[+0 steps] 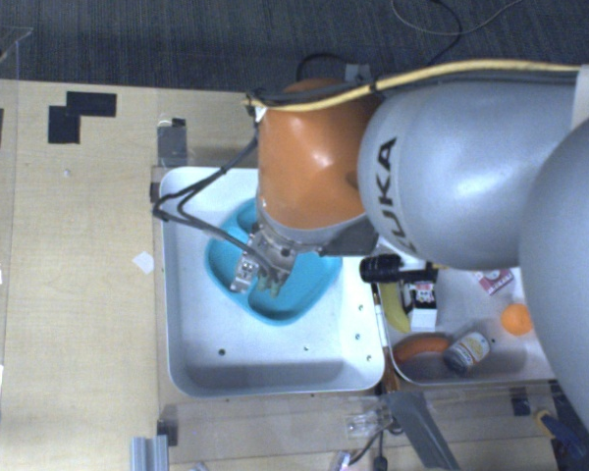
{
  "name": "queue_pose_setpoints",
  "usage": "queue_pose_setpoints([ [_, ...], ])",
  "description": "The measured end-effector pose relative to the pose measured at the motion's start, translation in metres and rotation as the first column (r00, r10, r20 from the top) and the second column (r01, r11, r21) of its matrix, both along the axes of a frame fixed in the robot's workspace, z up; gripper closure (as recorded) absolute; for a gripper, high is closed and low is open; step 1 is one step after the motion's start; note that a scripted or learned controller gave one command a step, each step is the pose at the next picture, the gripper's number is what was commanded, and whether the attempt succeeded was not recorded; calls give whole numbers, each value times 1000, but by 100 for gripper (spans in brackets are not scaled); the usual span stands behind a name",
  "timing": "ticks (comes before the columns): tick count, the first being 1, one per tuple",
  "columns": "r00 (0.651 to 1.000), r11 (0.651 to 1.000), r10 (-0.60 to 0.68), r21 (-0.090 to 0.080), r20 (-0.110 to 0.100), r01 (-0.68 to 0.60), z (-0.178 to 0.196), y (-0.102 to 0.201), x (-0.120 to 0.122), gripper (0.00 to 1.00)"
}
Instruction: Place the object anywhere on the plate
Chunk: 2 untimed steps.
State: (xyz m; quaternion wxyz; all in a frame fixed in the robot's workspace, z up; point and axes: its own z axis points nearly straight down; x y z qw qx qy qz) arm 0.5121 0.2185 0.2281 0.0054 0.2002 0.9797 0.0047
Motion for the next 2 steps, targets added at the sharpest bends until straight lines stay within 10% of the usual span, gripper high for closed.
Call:
queue_pose_setpoints([
  [1, 1000, 1000, 0, 0, 0, 0, 0, 0, 0, 0],
  [2, 1000, 1000, 0, 4, 7, 0, 12, 0, 2, 100],
])
